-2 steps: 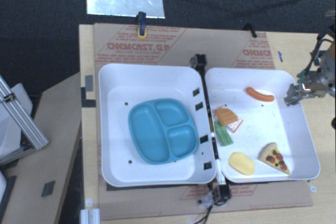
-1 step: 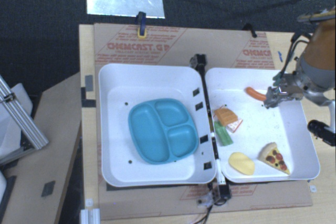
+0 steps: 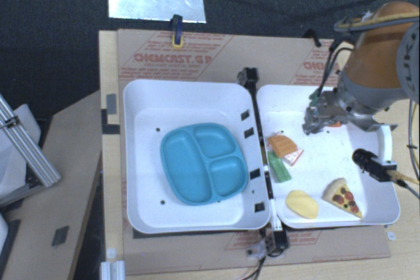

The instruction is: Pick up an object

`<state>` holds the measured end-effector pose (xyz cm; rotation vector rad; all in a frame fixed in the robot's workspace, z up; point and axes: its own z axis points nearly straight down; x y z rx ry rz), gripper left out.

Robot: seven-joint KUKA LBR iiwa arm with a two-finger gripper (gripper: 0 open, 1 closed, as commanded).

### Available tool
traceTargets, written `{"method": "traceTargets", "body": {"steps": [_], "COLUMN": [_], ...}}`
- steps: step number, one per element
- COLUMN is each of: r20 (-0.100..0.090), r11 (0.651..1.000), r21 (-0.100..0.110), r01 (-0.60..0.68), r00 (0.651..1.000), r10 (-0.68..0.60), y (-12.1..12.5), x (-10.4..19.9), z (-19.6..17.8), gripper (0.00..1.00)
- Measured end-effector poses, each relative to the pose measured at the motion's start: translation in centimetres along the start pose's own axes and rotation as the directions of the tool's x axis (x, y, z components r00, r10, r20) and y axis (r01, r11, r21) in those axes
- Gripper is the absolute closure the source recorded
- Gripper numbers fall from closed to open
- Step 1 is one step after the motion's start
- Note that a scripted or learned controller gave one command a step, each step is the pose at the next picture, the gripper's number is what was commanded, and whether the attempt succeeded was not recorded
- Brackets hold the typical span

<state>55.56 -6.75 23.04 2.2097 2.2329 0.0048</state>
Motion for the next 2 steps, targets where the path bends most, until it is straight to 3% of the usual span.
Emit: {"method": "traceTargets", "body": {"steps": [2], "r20": [-0.001], "r11": [1.000], "r21": [0.000], "r01": [0.001], "r00": [1.000], "r10": [-0.001], "y": [0.7], "x": [12.9], "z": [-0.2], "gripper": [1.00]}}
